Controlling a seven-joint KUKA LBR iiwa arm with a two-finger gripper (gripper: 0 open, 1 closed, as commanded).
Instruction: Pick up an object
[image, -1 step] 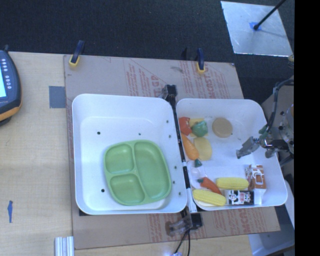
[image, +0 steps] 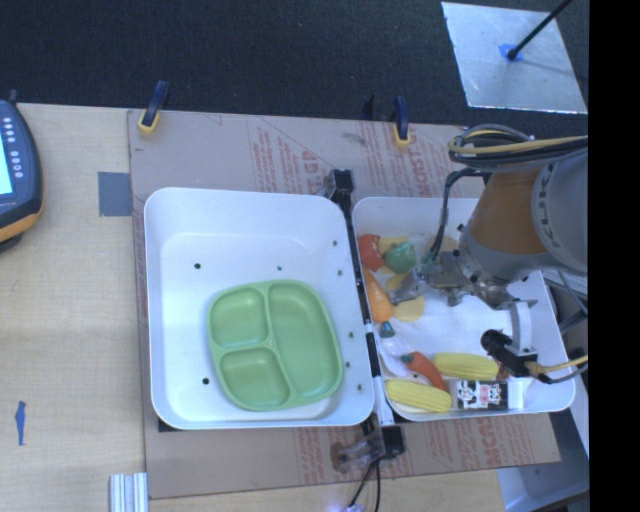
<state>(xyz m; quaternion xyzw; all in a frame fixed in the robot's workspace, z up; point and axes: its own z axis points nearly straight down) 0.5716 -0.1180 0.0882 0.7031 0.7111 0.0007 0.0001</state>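
Reading the cardboard sheet (image: 300, 150) under the bins first, I see faint red print stamped across it, but I cannot make out a word. A small black-and-white carton (image: 482, 395) lies flat at the near edge of the right bin (image: 556, 322); its markings are too small for me to read. The handheld pendant (image: 14, 170) at the left edge shows a lit screen and rows of buttons, nothing legible.

The left bin (image: 170, 300) is smooth white plastic with rounded corners and holds a pale green divided plate (image: 275, 345) with three compartments. In the right bin I see two glossy yellow corn cobs (image: 420, 397), one beside the carton and one (image: 468, 366) just behind it, an orange carrot (image: 428, 370) between them, and a cluster of toy food: a red piece (image: 370, 250), a round green piece (image: 400, 257) and an orange piece (image: 378, 298).

The gripper (image: 420, 282) sits low over that cluster, metal grey, beside the green piece. I cannot tell whether it is clenched or released, nor whether anything is grasped.
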